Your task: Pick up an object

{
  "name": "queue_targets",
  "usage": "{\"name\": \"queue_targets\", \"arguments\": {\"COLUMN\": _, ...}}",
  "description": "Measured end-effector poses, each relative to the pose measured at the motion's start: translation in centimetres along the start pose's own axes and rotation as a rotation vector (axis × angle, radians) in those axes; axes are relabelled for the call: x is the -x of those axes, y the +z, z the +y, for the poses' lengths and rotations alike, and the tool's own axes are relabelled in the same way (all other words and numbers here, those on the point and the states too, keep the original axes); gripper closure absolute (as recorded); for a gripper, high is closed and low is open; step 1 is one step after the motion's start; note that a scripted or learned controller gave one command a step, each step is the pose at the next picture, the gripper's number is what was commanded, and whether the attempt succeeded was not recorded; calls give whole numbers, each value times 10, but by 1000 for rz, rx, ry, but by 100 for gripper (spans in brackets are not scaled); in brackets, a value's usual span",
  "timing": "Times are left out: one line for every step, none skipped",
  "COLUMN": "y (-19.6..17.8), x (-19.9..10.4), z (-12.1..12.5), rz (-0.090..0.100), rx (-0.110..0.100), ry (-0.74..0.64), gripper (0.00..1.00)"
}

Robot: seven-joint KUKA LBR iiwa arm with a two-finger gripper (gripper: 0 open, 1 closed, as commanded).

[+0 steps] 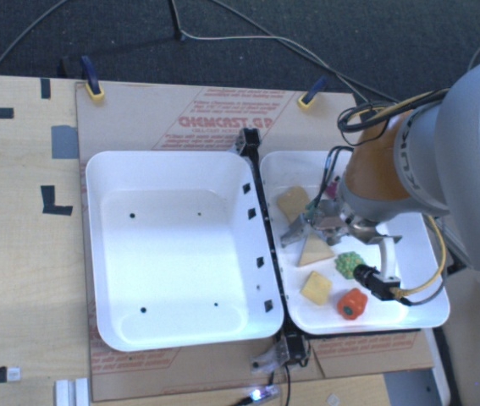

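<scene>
I see my gripper [295, 231] low in the right bin [426, 315], fingers spread, holding nothing; tan wedge [314, 253] touching at 4 o'clock, tan block [291, 201] at 12, yellow piece [316, 288] further toward 5

You see two bins, the left bin [172, 252] and right bin [417, 311], of smooth, glossy white plastic. They rest on a matt brown cardboard sheet [214, 121] laid over the pale wood-grain surface [19, 252]. The arm [468, 159] casing looks smooth grey.
</scene>
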State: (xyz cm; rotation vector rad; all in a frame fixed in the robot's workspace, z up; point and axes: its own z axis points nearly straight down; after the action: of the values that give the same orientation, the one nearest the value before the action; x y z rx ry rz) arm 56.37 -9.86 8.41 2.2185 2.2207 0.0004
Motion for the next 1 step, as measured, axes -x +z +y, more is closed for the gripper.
{"name": "queue_targets", "arguments": {"y": -2, "x": -4, "z": -27, "rz": -1, "rx": 3, "ry": 0, "gripper": 0}}
